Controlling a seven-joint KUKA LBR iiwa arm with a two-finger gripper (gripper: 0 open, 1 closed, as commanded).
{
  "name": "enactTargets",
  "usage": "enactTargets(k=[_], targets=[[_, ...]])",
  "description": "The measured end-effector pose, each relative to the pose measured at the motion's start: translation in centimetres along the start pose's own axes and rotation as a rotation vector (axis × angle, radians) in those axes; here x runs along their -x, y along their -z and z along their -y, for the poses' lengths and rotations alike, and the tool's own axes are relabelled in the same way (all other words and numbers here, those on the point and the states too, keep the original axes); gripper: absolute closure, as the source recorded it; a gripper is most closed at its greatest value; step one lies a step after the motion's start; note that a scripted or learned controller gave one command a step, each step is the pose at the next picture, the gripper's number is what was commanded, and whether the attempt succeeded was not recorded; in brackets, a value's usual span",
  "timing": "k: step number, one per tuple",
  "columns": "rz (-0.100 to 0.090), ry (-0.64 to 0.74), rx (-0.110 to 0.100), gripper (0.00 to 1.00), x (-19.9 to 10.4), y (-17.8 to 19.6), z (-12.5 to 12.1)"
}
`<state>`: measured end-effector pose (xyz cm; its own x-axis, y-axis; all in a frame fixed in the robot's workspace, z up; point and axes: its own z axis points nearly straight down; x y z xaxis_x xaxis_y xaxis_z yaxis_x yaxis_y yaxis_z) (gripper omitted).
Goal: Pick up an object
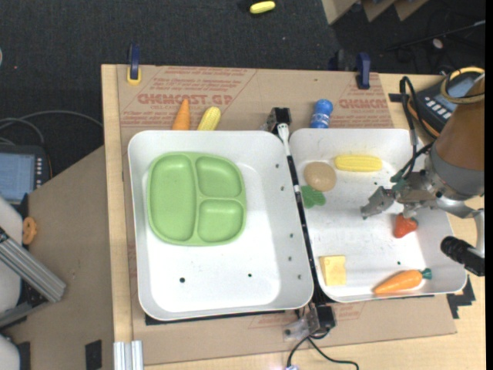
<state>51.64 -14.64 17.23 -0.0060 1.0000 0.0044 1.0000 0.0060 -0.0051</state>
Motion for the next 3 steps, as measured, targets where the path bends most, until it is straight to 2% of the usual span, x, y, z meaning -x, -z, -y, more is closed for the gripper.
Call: enactTargets(k=[1,2,3], targets=[[0.0,-0.001,-0.001,0.0,-5.6,-3.9,0.1],[0.011,-0.011,0.01,0.0,3.1,-5.6,-4.8],[0.001,0.004,0.008,0.0,-9.2,1.6,-1.4]])
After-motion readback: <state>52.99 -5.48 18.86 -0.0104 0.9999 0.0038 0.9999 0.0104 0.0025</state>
